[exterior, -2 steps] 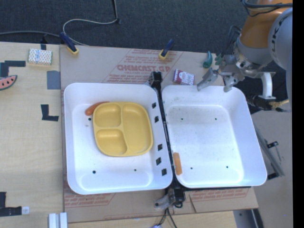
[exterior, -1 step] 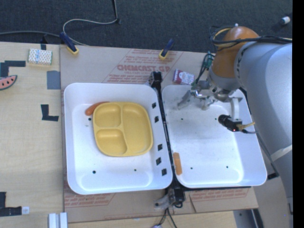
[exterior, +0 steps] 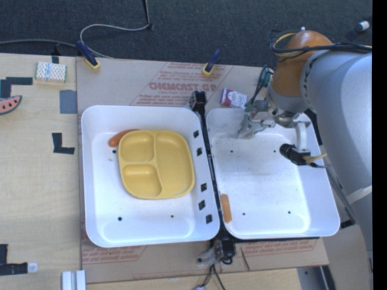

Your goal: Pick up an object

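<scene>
My gripper [exterior: 248, 129] hangs over the far edge of the right bin [exterior: 272, 222], near its back wall, with nothing visible between its fingers. A small orange carrot-like piece [exterior: 225, 208] lies at the right bin's near left edge, well away from the gripper. In the left bin [exterior: 100, 222] a yellow divided plate [exterior: 156, 164] lies flat. An orange sausage-like piece [exterior: 115, 139] pokes out from under the plate's far left corner.
A small red and white packet [exterior: 233, 98] lies on the cardboard behind the right bin. Blue and yellow clamps [exterior: 87, 54] hold the cardboard's far edge. A patterned block [exterior: 51, 72] and a watermelon slice toy [exterior: 9, 104] rest on the bench at left.
</scene>
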Controlling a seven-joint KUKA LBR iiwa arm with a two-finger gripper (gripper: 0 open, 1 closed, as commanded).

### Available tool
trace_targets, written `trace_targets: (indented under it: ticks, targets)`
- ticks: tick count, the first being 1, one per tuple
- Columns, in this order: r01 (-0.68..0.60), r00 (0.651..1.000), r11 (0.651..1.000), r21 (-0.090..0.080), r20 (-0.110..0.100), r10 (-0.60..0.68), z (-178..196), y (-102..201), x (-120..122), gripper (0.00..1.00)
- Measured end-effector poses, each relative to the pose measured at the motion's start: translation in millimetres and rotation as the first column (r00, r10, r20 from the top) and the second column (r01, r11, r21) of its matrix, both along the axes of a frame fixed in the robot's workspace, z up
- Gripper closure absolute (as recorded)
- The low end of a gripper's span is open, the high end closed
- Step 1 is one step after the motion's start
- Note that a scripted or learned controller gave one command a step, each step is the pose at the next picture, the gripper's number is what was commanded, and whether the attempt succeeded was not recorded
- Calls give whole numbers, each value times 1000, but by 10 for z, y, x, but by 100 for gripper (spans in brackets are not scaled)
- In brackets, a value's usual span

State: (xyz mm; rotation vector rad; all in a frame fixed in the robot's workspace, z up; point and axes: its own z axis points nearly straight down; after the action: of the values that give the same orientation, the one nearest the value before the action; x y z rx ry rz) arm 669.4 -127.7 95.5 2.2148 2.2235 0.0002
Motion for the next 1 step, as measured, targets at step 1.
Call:
trace_targets:
  ticks: [1]
  targets:
    - [0,1000,1000,0,0,0,-2,-1,-1,0]
